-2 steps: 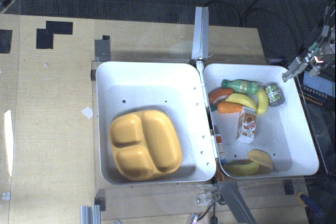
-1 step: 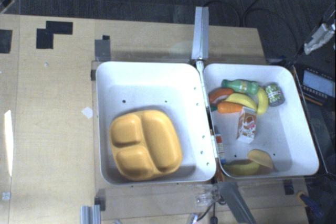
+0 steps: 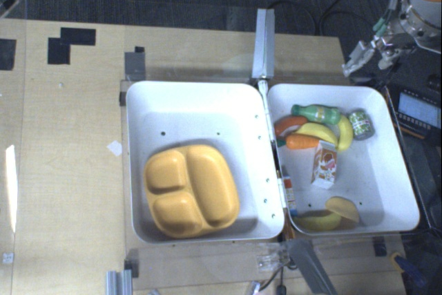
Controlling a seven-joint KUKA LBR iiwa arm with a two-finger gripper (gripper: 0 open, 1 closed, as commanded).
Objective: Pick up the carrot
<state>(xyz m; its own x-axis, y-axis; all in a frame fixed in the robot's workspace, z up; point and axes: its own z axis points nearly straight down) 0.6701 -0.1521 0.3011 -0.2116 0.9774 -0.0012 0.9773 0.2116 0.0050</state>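
The carrot (image 3: 302,142) is orange with a small green end and lies on its side at the left of the right bin (image 3: 387,169). A yellow banana (image 3: 324,132) touches its far side, and a white juice carton (image 3: 324,164) lies just in front of its right end. My gripper (image 3: 368,59) hangs above the bench beyond the right bin's far right corner, well away from the carrot. Its fingers are open with nothing between them.
A red-orange item (image 3: 289,124), a green bottle (image 3: 316,113) and a small can (image 3: 360,124) crowd the far side of the right bin. Another yellow fruit (image 3: 318,221) and a tan piece (image 3: 343,208) lie at its near edge. The left bin (image 3: 173,114) holds a yellow divided plate (image 3: 191,188).
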